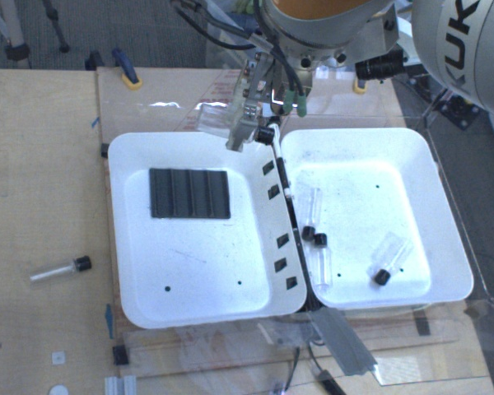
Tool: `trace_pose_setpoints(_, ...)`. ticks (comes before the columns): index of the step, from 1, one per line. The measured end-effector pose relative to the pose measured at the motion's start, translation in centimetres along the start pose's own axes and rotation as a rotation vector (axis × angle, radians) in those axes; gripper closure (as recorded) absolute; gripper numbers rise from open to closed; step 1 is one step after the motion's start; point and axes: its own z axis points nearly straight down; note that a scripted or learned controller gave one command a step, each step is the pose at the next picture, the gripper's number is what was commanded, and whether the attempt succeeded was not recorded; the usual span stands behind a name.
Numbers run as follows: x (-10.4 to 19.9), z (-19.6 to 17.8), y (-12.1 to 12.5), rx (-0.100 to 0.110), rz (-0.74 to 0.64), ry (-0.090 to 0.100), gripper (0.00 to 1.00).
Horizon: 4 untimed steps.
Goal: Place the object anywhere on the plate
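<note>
The hand [245, 132] hovers over the left bin's [132, 159] far rim, apparently gripping a clear vial [214, 118]; dark ridged plate [190, 193] lies below.

The arm [465, 31] bears the partly visible letters "KU".

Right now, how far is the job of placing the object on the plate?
Nothing lies on the dark ribbed plate yet. The pincer hovers above the left bin's back rim with a clear vial at its tip. Carrying it down onto the plate remains.
</note>
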Motion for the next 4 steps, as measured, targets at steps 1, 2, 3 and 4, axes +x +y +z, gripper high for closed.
trace_pose_setpoints(1,3.4,16.1,2.9,0.002,0.07,0.007,1.0)
trace_pose_setpoints(2,-4.7,5.3,4.4,0.001,0.036,0.003,1.0)
trace_pose_setpoints(3,2.6,7.5,3.0,0.002,-0.059,0.005,1.0)
trace_pose_setpoints(4,7.0,7.3,2.1,0.006,0.39,0.008,1.0)
